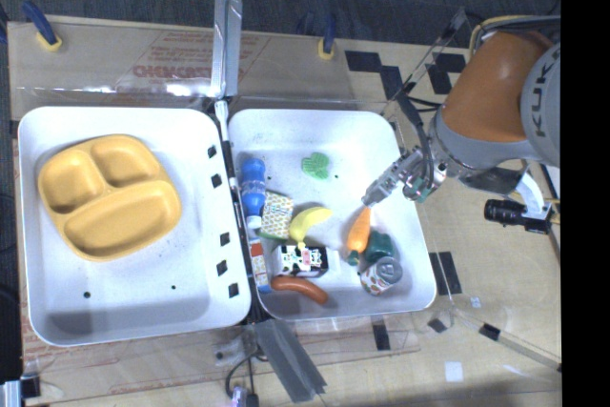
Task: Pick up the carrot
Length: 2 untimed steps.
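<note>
The orange carrot (358,230) lies in the right bin (286,124), near its right wall, between a banana and a green can. My gripper (377,193) hangs just above and to the right of the carrot's upper end, reaching in from the right. Nothing shows between its fingers, and the carrot rests on the bin floor.
The right bin also holds a blue bottle (252,185), a checkered packet (276,213), a banana (307,221), a black-and-white carton (303,259), a sausage (298,288), a green can (380,260) and a green lump (316,166). A yellow divided plate (107,193) fills the left bin (124,310).
</note>
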Available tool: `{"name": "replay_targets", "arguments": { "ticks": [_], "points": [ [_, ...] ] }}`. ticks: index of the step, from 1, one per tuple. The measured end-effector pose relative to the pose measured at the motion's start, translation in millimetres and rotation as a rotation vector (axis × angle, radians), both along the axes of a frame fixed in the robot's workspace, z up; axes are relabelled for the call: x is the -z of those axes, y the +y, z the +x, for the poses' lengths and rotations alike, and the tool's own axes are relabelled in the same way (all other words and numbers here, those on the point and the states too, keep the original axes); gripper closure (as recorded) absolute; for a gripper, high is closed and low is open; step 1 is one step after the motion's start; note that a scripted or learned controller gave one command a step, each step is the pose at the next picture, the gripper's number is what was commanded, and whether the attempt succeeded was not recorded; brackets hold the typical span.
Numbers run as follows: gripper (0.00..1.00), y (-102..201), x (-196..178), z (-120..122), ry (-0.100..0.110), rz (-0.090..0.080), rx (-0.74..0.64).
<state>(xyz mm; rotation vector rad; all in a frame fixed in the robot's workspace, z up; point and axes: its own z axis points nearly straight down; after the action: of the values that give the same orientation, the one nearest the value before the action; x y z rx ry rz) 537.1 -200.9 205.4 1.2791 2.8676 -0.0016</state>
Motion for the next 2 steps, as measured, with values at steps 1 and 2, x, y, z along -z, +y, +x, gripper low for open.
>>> {"name": "replay_targets", "arguments": {
  "ticks": [1, 2],
  "points": [
    [0.0, 0.0, 0.5, -0.2, 0.001, 0.0, 0.0],
    [0.0, -8.9, 112.4, -9.5, -0.001, 0.001, -0.103]
  ]
}}
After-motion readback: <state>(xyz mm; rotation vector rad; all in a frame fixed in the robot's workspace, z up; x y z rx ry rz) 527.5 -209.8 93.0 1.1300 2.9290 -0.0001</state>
